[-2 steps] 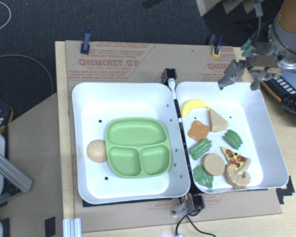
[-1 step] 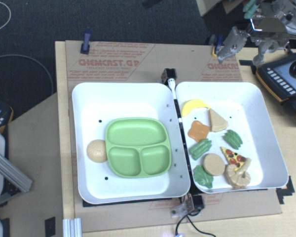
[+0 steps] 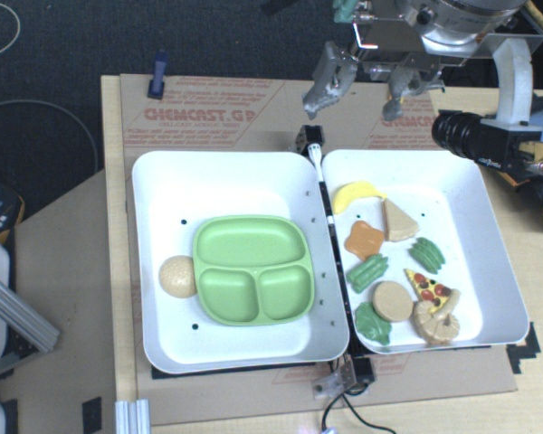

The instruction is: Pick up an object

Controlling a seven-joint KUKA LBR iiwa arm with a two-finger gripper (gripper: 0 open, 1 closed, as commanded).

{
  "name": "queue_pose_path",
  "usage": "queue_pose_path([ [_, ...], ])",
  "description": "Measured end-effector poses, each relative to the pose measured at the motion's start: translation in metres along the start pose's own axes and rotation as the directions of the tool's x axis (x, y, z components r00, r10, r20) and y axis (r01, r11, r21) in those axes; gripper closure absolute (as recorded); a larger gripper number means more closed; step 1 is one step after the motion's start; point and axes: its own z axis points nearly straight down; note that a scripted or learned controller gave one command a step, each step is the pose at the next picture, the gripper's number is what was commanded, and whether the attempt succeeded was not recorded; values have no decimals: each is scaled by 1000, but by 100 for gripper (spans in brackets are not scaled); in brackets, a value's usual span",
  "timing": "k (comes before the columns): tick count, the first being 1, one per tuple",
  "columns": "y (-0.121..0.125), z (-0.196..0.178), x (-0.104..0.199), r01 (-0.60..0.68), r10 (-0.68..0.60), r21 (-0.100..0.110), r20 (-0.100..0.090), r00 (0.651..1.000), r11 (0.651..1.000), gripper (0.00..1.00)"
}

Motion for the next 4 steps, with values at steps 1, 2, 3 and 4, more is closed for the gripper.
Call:
queue_pose_path([
  [1, -35, 37, 76, -5, 5, 13, 5, 1000, 1000, 0],
  [2, -13, 158, 64, -20, 20, 19, 12, 1000, 1000, 0],
  [3, -34, 141, 92, -13, 13, 5, 4, 1000, 1000, 0],
  [4, -32, 13, 82, -16, 16, -9, -2, 1000, 1000, 0],
])
